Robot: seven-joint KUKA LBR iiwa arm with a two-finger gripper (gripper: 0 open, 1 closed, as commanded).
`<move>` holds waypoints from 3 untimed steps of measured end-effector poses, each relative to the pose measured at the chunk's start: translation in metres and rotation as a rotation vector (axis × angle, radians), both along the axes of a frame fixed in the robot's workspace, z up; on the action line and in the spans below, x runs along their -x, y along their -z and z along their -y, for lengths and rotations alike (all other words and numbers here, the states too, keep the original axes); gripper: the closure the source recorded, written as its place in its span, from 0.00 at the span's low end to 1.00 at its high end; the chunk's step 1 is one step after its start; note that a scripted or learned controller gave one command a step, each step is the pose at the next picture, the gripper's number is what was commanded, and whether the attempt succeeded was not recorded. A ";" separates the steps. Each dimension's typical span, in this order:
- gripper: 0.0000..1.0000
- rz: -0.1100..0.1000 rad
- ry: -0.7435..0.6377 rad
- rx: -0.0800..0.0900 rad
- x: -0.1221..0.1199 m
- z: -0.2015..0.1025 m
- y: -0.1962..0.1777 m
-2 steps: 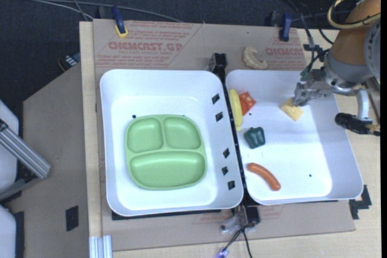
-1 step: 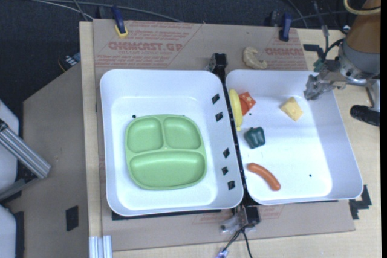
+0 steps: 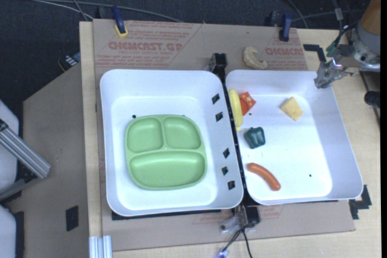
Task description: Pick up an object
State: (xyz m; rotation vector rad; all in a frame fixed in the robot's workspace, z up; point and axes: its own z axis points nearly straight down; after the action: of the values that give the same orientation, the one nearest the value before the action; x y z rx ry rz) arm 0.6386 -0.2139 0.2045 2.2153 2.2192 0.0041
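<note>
Cheese (image 3: 292, 109) lies nearest, down-left of the hand (image 3: 327, 77) at the bin's (image 3: 338, 130) far rim; its grip I cannot tell.

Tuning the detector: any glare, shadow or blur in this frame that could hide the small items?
Camera view: lighting even and soft, no hard glare on the right bin; hot dog, green pepper and yellow cube read sharp with faint shadows. The gripper at the bin's far right corner is small and slightly blurred. The green tray shows mild sheen.
</note>
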 end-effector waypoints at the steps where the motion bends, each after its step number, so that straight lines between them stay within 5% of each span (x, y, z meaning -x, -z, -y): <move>1: 1.00 0.001 0.001 0.000 0.008 -0.001 -0.050; 2: 1.00 0.000 0.000 -0.001 0.007 -0.001 -0.070; 3: 1.00 -0.009 -0.002 -0.005 0.023 -0.052 -0.061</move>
State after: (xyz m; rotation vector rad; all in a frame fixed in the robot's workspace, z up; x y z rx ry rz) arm 0.6155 -0.1616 0.2659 2.2196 2.2287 -0.0007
